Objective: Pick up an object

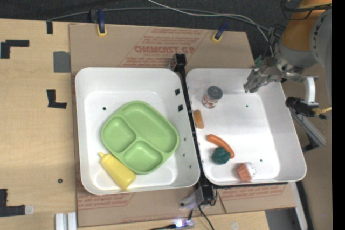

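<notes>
Two shallow white bins sit side by side on a sheet of cardboard (161, 46) laid over the wooden bench (32, 116).

The left bin (86, 83) carries a green divided plate (140, 137), tilted on the diagonal and taking up most of the floor. Just beside the plate's near-left edge, in the bin's near-left corner, a yellow squeeze bottle (116, 171) lies on its side.

The right bin (285, 132) has the small stuff. A little jar with a grey lid (212, 97) stands upright toward the far-left corner. Close against the left wall, a bit nearer than the jar, lies a small tan piece shaped like a bread stick (199, 118). Further toward the near edge an orange carrot (220, 144) lies at a slant, and a dark green toy vegetable (220, 156) touches its lower side. A short pinkish-orange can (245, 171) lies on its side near the near edge, a little right of the green piece.

The arm comes in from the right, its orange band (302, 19) high above the bin's far-right corner. The gripper (253, 83) hangs over the far edge of the right bin, close to that far-right corner and well apart from every object in it. Nothing is between its tips. From this angle the tips blur together into one grey shape, so I cannot tell whether they are spread or pressed together.

A thin cable (161, 2) runs across the dark floor behind the bench, and two yellow clamps (101, 27) pin the cardboard's far edge.
</notes>
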### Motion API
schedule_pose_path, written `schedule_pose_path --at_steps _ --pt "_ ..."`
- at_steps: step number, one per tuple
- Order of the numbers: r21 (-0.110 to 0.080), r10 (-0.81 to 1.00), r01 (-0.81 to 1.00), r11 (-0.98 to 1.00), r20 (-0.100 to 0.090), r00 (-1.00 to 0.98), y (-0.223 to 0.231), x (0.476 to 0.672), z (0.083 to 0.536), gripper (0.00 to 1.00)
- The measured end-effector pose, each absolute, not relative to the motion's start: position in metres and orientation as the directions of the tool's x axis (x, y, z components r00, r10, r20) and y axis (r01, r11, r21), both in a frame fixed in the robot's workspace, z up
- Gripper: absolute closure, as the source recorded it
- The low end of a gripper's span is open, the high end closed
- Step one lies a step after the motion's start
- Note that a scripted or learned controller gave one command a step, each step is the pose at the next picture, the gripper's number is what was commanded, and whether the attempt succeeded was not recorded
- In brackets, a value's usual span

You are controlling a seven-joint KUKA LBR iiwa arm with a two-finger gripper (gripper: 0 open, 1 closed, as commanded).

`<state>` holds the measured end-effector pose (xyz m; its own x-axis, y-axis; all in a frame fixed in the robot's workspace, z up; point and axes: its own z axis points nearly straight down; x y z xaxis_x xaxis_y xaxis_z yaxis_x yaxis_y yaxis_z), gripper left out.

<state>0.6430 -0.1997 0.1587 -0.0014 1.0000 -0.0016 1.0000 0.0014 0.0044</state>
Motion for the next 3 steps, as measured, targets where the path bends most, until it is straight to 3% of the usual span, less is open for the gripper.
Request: schedule_pose_path --at_steps 2,3 --pt "0.004 1.000 1.000 0.002 -0.001 -0.002 -0.196 0.650 0.247 1.00" --pt "-0.001 1.000 1.000 0.006 0.001 -0.006 -0.139 0.641 0.249 1.00"
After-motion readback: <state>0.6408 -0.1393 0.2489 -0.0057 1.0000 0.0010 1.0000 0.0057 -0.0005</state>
